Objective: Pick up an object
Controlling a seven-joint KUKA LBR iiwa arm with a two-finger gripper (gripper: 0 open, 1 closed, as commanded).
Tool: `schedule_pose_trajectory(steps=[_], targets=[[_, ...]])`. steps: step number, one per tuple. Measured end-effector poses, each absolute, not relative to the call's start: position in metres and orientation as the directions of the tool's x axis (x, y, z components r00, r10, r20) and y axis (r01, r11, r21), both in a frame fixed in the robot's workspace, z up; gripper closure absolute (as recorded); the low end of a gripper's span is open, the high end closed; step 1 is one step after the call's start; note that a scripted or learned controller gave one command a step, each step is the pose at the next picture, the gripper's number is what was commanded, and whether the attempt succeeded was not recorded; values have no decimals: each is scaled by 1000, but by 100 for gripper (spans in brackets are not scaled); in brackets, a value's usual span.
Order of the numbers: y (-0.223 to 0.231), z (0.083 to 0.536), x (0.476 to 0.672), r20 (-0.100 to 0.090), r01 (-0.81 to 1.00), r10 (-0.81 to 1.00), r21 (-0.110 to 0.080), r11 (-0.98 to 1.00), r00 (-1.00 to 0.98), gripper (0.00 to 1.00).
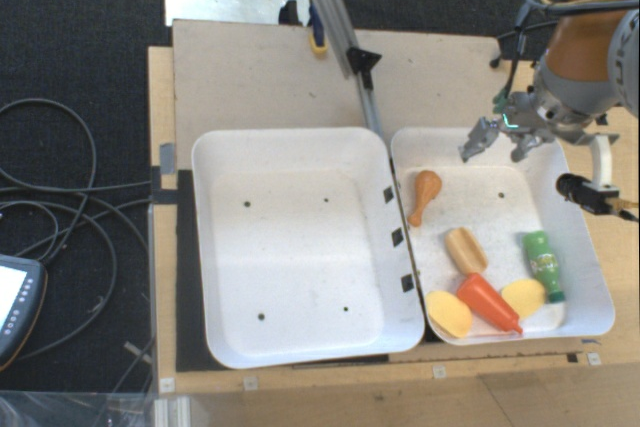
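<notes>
The right bin (497,207) holds several toy foods. A brown drumstick (424,195) lies near its left wall. Below it is a hot dog bun (466,250). Along the front edge sit a yellow piece (449,314), a red-orange carrot (488,302) and a lemon (523,296). A green bottle (543,265) lies at the right. My gripper (498,147) hangs over the bin's back edge, open, with nothing between its fingers. It is up and to the right of the drumstick.
The left bin (290,245) lies beside the right one, joined by black clips (397,237). A slanted metal pole (335,5) crosses the back of the bench. Cables (60,205) lie on the floor at the left.
</notes>
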State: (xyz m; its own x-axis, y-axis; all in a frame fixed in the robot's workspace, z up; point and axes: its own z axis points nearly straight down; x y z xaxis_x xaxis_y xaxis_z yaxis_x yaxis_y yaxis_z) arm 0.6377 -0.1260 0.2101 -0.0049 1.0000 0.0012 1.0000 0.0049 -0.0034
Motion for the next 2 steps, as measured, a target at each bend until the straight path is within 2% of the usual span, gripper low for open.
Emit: schedule_pose_trajectory(steps=[1,2], targets=[[-126,213,639,0,1000,1000,1,6,-6,0],[-133,165,644,0,1000,1000,-2,2,-2,0]])
